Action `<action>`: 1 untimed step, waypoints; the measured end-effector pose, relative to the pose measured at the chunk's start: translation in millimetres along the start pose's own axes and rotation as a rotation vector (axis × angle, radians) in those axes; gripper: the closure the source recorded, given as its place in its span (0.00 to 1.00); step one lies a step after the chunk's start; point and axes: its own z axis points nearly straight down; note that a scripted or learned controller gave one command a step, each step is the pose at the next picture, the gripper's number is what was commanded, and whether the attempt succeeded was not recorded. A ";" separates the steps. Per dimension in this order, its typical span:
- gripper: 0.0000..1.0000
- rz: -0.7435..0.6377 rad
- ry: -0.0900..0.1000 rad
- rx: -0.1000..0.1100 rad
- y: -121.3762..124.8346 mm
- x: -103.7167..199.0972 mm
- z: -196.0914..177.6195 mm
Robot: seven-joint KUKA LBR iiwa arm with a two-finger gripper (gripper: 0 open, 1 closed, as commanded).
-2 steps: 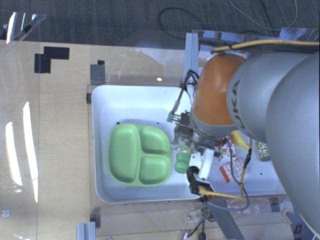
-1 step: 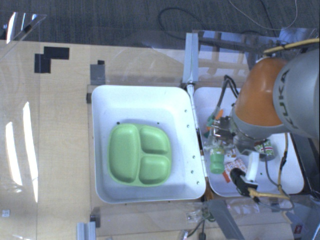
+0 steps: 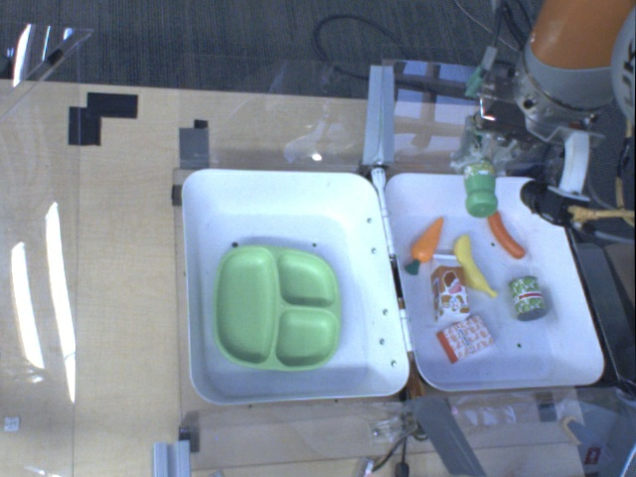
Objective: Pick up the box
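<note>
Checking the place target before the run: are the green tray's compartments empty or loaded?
Empty. The green tray lies flat in the left bin, and all three of its compartments show bare green plastic. The food items sit in the right bin.

gripper (image 3: 484, 157) over right bin's far edge

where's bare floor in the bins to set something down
Free: the left bin floor above and left of the green tray; the right bin along its near edge below the box, and its near right corner past the can. Crowded: the right bin's middle, around the carrot, banana and carton.
</note>
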 end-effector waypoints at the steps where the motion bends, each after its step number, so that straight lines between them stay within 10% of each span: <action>1: 1.00 -0.203 0.000 0.003 -61.3 16.1 119.1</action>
